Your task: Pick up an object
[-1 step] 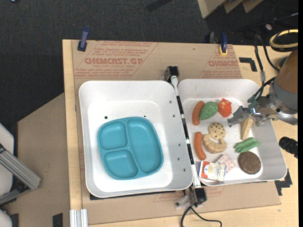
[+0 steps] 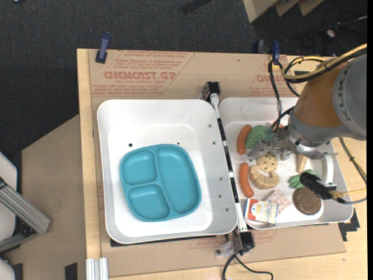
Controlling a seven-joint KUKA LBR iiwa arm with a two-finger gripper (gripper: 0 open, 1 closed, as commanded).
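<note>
The right bin (image 2: 341,213) holds several toy foods: two orange sausages (image 2: 243,139) (image 2: 246,180), a green broccoli (image 2: 256,135), a holed cracker (image 2: 268,164) on a tan bun (image 2: 263,178), a brown cookie (image 2: 306,202), a small carton (image 2: 263,210) and a green leaf (image 2: 299,180). My gripper (image 2: 269,149) hangs low over the bin's middle, just right of the broccoli and above the cracker. Nothing is seen lifted off the bin floor.
The left bin (image 2: 106,121) holds a teal divided plate (image 2: 160,181). My grey and orange arm (image 2: 326,107) covers the right bin's upper right part. Cables run along the bench's right side. A black hinge strip (image 2: 224,150) separates the bins.
</note>
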